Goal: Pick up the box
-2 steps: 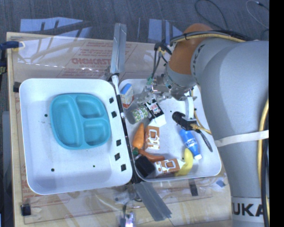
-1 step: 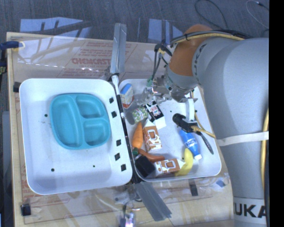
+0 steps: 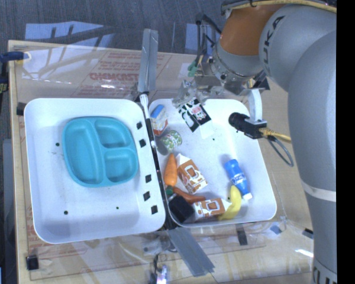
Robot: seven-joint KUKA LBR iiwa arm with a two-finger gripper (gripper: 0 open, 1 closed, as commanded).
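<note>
Looking down through the fixed camera at my bench, I see the grey arm (image 3: 296, 64) reaching in from the right, its orange band high at the far edge. The gripper (image 3: 192, 102) hangs over the far left part of the right bin (image 3: 263, 176), with a small black-and-white box (image 3: 195, 114) right at its tip. I cannot tell from this angle how wide the fingers stand, nor whether that box sits between them or merely beneath them.

In the right bin, a small blue-and-white carton (image 3: 158, 118) stands against the far left wall, with a round green-and-white lid (image 3: 170, 139) just near of it. Toward the middle lies an orange carrot (image 3: 171, 170), touching an orange-and-white box (image 3: 191, 177) on its right. A second orange-and-white box (image 3: 209, 207) lies at the near wall, beside a black object (image 3: 180, 209) on its left and a yellow banana (image 3: 234, 203) on its right. A blue bottle (image 3: 238, 178) lies just far of the banana.

The left bin (image 3: 41, 218) holds a turquoise divided tray (image 3: 100, 151), lying flat at its middle.
</note>
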